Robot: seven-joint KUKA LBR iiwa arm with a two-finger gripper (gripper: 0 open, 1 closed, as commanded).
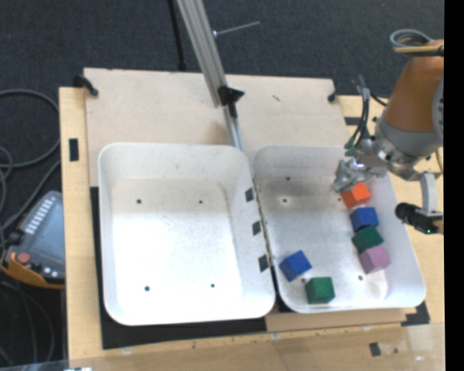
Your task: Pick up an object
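The claw [348, 178] hangs in the right bin [294, 199] just beside the orange block [357, 194], its opening too blurred to tell, and the block, heading a column along the bin's right side, looks light, rigid and smooth, probably best pinched across two flat opposite faces.

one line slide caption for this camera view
Gripper poised beside an orange block heading a row of blocks in the right bin.

Orange cube [358, 194] right under the pincer [346, 178]; blue [364, 218], dark green [367, 239], pink [374, 258] cubes lined below it; blue [295, 264] and green [319, 289] cubes farther off.
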